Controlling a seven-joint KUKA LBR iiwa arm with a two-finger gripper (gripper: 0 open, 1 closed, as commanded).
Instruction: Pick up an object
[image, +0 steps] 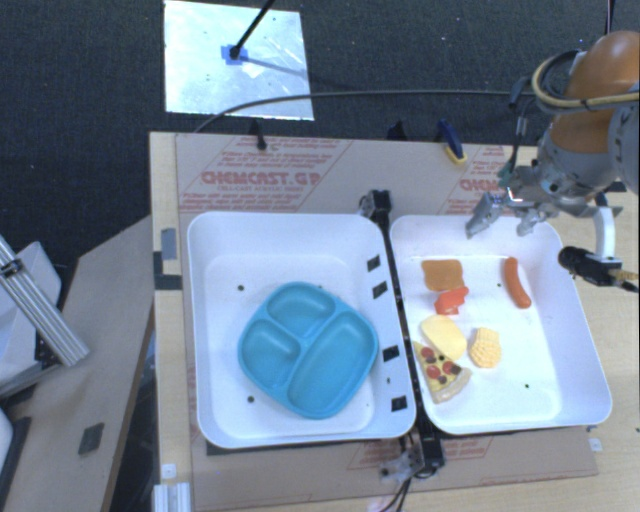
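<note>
Jaws spread, empty, on gripper (507, 217) above right bin (580, 330) far rim; sausage (516, 282) lies nearest below, likely light, stiff, smooth plastic that may roll, so pinch across its middle

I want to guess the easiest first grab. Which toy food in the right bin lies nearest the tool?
The hot dog, alone by the bin's right wall, lies closest below the open tool. The toast lies slightly farther; the rest cluster lower.
</note>
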